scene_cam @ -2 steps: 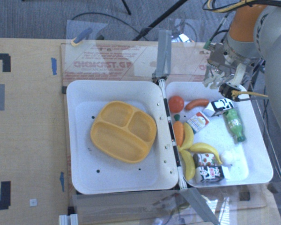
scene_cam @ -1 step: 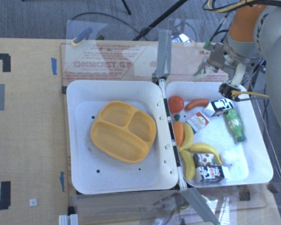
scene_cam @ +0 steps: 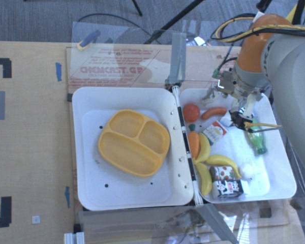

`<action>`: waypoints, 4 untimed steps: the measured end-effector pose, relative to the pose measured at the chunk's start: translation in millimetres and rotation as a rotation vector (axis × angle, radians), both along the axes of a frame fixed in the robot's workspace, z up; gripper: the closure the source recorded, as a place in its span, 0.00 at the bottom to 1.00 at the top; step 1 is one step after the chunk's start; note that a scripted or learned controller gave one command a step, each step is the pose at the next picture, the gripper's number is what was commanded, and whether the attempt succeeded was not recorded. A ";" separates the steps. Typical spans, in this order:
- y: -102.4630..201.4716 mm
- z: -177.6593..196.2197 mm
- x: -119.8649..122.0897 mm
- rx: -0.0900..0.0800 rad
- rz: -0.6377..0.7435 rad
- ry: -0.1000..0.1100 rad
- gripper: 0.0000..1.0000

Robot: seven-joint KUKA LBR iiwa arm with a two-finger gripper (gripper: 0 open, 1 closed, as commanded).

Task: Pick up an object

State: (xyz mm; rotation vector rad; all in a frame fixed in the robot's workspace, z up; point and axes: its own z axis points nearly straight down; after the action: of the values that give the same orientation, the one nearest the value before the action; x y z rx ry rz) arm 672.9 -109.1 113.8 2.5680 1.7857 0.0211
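1. Orange-red and lying loose, the sausage is the candidate we take as closest to the gripper. It rests on the floor of the right bin, near the far wall.
2. The gripper stands just to the right of the sausage, low over the bin. We see nothing held in it, and we cannot tell whether it is parted or closed.
3. Just left of the sausage lies a tomato. Just in front of the sausage lies a small carton.
4. Right of the sausage and nearer the viewer lies a green bottle. Well in front of the sausage lie the bananas.
5. Far left of the sausage, a yellow divided plate sits in the left bin.
6. Status, as we judge it: approach is made and no object is lifted. Grasp and lift remain to be done.
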 end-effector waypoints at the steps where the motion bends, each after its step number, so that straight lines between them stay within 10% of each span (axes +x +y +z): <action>1: -1.5 -5.9 -25.6 -0.007 0.035 -0.030 0.00; 4: -3.6 -5.9 -51.0 -0.010 0.130 -0.032 0.00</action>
State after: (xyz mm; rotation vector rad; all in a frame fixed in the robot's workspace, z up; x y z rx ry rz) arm 621.9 -112.7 107.9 2.4265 1.9331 0.0540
